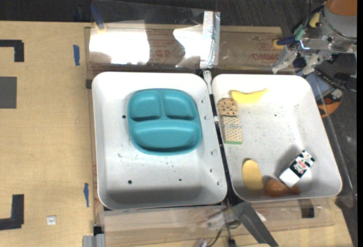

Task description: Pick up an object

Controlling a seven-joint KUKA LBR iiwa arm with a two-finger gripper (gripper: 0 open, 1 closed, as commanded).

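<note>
The right bin [317, 109] holds several small objects. A yellow banana [248, 95] lies at its back, with a speckled brown cracker [227, 107] and a tan and green packet [232, 129] just in front of it. Near the front lie a yellow oval piece [252, 174], a brown lump [276, 187] and a small black and white box [298, 167]. My gripper [295, 67] hangs above the back right corner of this bin, just outside the rim. Its fingers are spread, open, with nothing between them.
The left bin [108, 143] holds a teal divided plate [164, 121]. A clear plastic sheet [153, 41] stands behind the left bin. Cables and blue fittings [298, 33] cluster around the wrist at the upper right. Tan bench [39, 126] extends to the left.
</note>
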